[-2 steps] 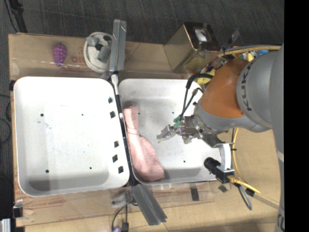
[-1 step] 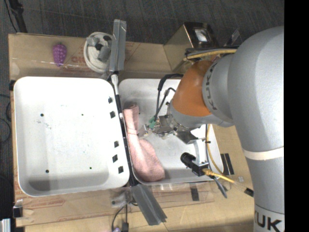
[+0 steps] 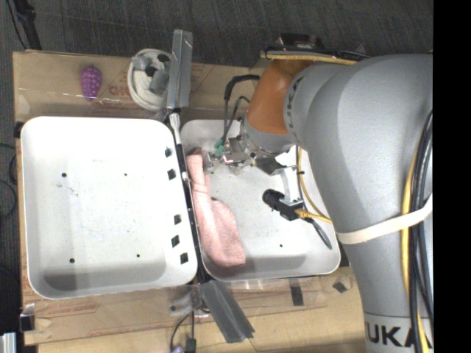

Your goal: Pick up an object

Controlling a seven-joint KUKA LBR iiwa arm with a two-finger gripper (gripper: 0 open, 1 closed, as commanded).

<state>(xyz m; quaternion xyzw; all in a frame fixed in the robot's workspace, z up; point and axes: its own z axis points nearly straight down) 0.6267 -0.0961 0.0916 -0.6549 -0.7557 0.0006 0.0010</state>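
1. Gripper point(image 3: 229, 153) sits low in the right bin point(image 3: 313, 259), near that bin's far-left corner. The fingers are a tangle of small metal parts and wires; cannot tell how far apart they stand, or whether anything is between them.
2. Pink cloth point(image 3: 215, 220) lies along the left wall of the right bin, running from just beside the gripper toward the near edge. Far end is narrow and bunched; near end spreads wider and flatter. Whether the narrow end touches the gripper is unclear.
3. Black fitting with an orange-yellow cable point(image 3: 283, 203) hangs over the middle of the right bin, to the right of the cloth and apart from it.
4. Arm point(image 3: 368, 153): orange band point(image 3: 266, 98) just above the wrist, over the far edge of the right bin; bulky grey body covers that bin's right side and the bench's right edge.
5. Left bin point(image 3: 96, 197): white floor with a few small dark specks.
6. Bench's far edge, beyond the left bin: a small purple object point(image 3: 90, 81) toward the left corner, and a white coiled item point(image 3: 147, 78) near the divide between the bins.
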